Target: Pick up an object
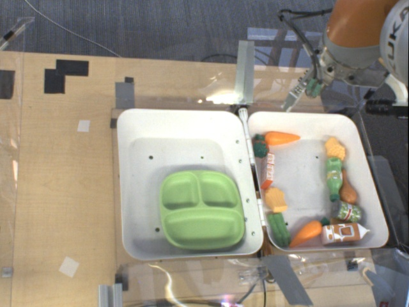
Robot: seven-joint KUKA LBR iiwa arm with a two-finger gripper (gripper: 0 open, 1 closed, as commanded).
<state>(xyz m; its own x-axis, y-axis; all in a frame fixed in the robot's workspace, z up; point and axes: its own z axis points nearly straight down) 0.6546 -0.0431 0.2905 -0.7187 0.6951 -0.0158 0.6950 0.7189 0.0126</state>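
**Claw high behind the right bin, toy food waiting below**

The left bin (128, 171) carries a green divided plate (202, 210) toward its near edge — broad, stiff plastic, light, but too wide and flat for a two-finger grip except at its rim. The right bin (367, 171) holds the likelier picks, all small toy food that is probably hollow plastic, light and a bit slick. A toy carrot (281, 138) lies crosswise at the far edge near the left corner; its thick middle is the place to pinch, across the taper. A second carrot (307, 233) rests at the near edge, just beside a small brown-and-white carton (344, 233) in the near right corner — boxy, flat-sided, the easiest shape to clamp. A green bottle-like piece (334, 179) and a yellow corn piece (335, 148) line the right wall. A yellow chunk (276, 200) sits by the left wall.

The gripper (300, 93) hangs beyond the right bin's far edge, above the bench, apart from every item; the far carrot lies nearest it. At this size and blur I cannot tell whether it is spread or closed.
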